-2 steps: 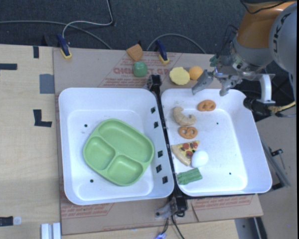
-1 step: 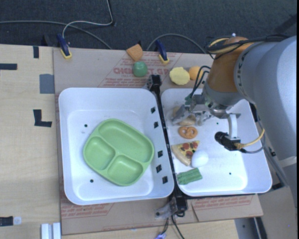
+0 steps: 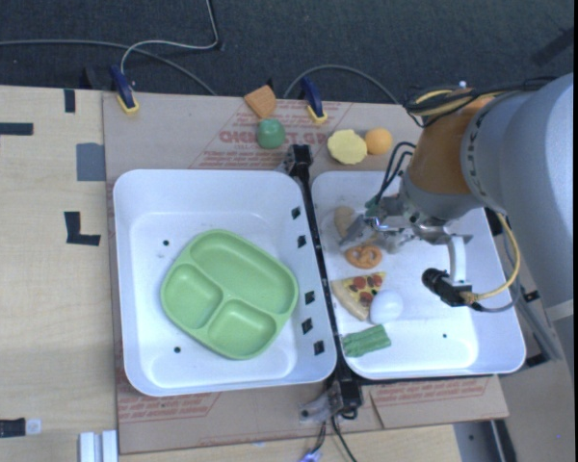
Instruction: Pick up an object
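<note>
Pretzel [image 3: 363, 255] lies near the right bin's [image 3: 482, 354] left wall, just beside the pizza slice [image 3: 358, 292]; it looks light, stiff and flat, best pinched across its loops. Gripper [image 3: 379, 221] hangs just above it, state impossible to tell

Even, soft overhead light; slightly blurry, perhaps low resolution.
</note>
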